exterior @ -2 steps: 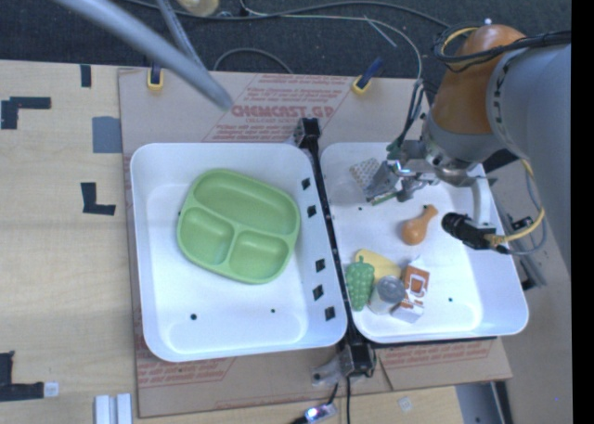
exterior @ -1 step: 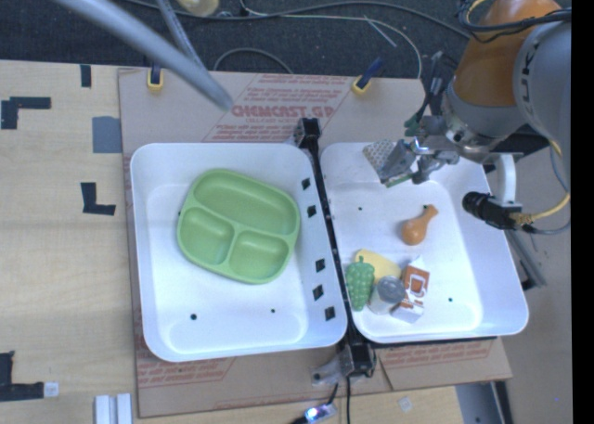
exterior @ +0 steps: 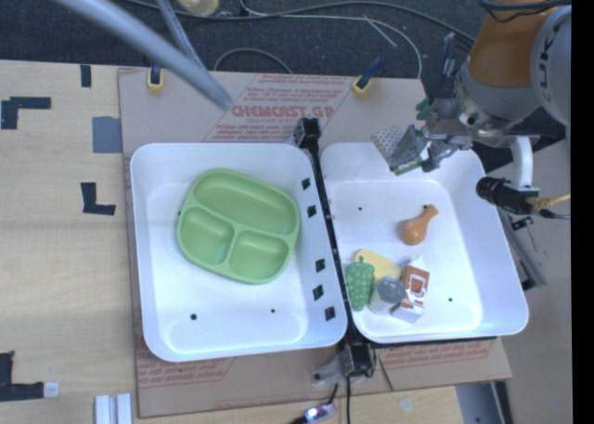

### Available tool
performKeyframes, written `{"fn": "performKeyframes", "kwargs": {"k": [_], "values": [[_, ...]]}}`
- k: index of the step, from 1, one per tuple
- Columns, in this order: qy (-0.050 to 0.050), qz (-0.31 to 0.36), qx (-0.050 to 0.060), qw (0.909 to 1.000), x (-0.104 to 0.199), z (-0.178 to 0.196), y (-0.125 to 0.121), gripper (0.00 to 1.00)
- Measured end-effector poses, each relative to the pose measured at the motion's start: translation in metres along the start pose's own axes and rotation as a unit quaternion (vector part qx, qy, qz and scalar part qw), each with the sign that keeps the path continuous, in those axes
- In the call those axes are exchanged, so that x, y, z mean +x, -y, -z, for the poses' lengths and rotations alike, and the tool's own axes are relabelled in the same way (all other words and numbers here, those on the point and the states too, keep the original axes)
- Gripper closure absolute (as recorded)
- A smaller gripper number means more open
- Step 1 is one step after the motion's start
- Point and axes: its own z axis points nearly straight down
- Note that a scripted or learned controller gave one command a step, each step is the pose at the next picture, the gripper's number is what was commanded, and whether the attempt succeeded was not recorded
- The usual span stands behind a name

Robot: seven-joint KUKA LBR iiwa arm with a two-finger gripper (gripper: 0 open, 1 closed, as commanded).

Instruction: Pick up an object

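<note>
Drumstick point(exterior: 419, 224) lies in the right bin point(exterior: 483, 315) just below the gripper point(exterior: 408, 155), untouched; beyond it cluster grapes point(exterior: 359, 283) and a small carton point(exterior: 413, 290). Whether the hand is apart or together I cannot tell.

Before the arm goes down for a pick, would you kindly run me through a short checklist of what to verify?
1. Pincer free of any object: ok, nothing shows between its tips.
2. Pincer over the right bin: ok, at its far edge.
3. Target standing apart: ok, the orange drumstick lies alone on bare bin floor.
4. Cluttered corner avoided: not ok if aiming there; green grapes, yellow piece and small carton sit bunched together.
5. Pincer above the drumstick: not ok, it is offset toward the far wall.
6. Opening width: cannot tell.
</note>
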Motion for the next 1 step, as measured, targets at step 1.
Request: {"fn": "performKeyframes", "kwargs": {"k": [1], "values": [[0.000,0.002,0.002,1.0000,0.0443,-0.0134,-0.0043,1.00]]}}
